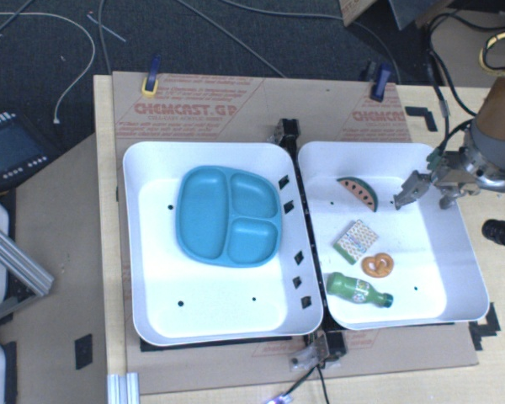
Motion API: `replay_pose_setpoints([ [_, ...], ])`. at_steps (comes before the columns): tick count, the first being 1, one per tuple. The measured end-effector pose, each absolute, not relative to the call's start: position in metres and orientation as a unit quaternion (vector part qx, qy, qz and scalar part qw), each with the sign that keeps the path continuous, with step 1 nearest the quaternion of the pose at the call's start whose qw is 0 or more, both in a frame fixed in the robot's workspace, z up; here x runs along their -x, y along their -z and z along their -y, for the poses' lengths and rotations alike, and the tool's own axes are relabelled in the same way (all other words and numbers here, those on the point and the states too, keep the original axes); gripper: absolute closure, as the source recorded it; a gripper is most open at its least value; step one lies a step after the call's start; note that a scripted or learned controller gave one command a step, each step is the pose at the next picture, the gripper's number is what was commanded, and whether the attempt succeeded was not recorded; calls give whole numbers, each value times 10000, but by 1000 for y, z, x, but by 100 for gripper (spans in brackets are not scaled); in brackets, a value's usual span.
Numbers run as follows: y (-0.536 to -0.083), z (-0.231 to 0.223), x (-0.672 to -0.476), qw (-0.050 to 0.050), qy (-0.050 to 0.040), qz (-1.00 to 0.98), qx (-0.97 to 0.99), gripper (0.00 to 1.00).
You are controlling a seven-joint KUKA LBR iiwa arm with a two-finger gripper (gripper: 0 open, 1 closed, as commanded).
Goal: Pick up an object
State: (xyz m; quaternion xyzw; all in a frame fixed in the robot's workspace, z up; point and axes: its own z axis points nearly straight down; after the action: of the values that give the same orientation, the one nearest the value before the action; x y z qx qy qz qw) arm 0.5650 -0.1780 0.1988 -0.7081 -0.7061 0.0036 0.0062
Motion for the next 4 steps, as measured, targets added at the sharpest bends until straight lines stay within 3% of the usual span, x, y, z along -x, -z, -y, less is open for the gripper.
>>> replay_pose_setpoints([
  [1,-206,178,-568,5,0,7073,7069,0],
  [4,-89,164,-562,7,19,7072,7070,0],
])
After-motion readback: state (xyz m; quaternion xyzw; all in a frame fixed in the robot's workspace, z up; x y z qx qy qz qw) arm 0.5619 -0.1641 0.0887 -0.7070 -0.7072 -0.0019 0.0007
